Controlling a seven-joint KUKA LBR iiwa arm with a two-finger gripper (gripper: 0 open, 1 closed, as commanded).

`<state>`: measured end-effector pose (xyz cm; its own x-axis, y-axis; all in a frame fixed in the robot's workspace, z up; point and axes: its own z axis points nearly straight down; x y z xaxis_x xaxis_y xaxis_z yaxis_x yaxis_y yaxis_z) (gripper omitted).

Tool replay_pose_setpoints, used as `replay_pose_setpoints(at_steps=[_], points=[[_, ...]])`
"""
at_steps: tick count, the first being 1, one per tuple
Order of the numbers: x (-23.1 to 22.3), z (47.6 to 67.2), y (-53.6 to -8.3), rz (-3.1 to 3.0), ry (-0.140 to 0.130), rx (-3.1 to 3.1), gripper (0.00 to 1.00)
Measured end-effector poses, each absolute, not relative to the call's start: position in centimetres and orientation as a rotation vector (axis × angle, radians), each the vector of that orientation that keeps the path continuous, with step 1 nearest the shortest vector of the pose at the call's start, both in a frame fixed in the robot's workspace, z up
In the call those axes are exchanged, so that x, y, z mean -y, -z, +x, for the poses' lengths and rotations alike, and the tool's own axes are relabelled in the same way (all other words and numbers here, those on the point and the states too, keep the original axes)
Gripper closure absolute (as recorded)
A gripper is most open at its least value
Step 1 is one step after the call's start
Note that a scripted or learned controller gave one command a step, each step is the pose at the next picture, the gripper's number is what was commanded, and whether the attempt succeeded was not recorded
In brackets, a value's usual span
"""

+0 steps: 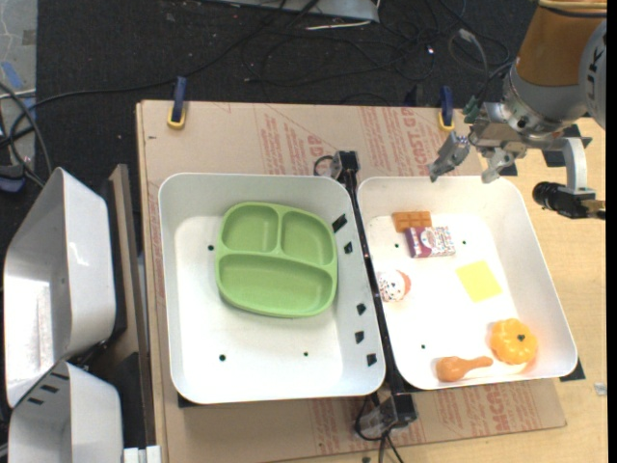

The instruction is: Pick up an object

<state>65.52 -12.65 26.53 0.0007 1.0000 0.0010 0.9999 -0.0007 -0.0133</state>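
Hovering over the far rim of the right bin (540, 249), in the upper right of the frame, the gripper (474, 163) hangs with its two fingers spread and nothing between them. It is above the bin's back edge, clear of every object.

No target is named, so any item in the right bin would serve. Nearest the gripper, toward the upper middle of that bin, lie an orange wafer (411, 221) and a small purple-and-white box (430, 241), touching or just beside each other. A flat yellow square (479, 281) sits to their lower right. A small white and red figure (393, 285) rests against the bin's left wall. At the lower right, an orange pumpkin (511, 341) and an orange gourd-shaped piece (460, 366) sit near the front wall. The left bin (183, 287) holds a green divided tray (278, 259).

The risks, as I judge them: the wafer and box are so close that a descent there could catch both or knock one aside. The yellow square looks too flat for the fingers to get under. The figure, pumpkin and gourd lie near walls, where a finger could strike the bin's side before closing.
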Motion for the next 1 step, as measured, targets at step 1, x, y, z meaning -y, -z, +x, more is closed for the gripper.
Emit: replay_pose_setpoints(at_steps=[1], points=[[12.62,65.71,-27.38,-2.22,-0.001,2.223,0.0]])
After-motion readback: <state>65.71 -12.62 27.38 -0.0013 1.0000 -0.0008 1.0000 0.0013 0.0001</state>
